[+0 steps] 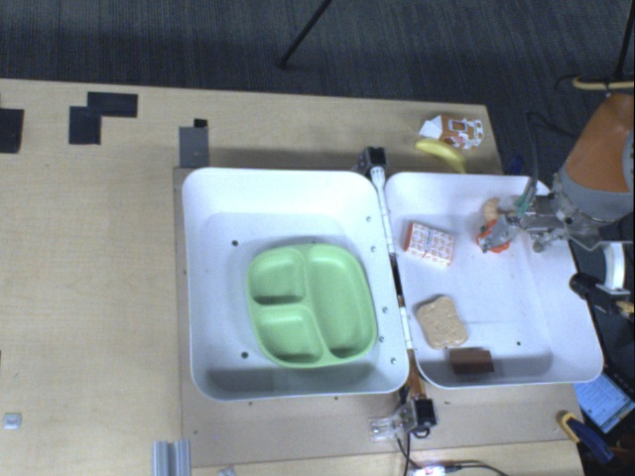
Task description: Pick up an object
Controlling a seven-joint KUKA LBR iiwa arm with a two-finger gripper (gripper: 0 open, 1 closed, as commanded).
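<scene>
Fingers (518, 216) of the arm's grasping end reach into the right shallow white plastic bin (556, 315) near its far right corner, and their tips sit against a small orange-and-tan object (491, 226) there. Whether that object is clamped between them or merely beside them cannot be told, since the metal parts blur together at this size, and how far apart they stand is likewise unclear. Behind them the grey arm with its orange band (601, 162) is cut off by the frame's right side.

Elsewhere in the right bin, a red-and-white patterned packet (429, 243) lies near the left wall, a tan bread-like slice (441, 321) lies toward the near left corner, and a dark brown block (470, 361) rests at the near wall just beside the slice.

Filling most of the left shallow white plastic bin (213, 266) is a pale green three-compartment plate (312, 303).

On the wooden table (89, 296), beyond the right bin's far wall, a yellow banana-like piece (440, 152) and a white-and-orange wrapper (454, 130) lie touching. Black tape marks (99, 114) sit at the table's far left edge.
</scene>
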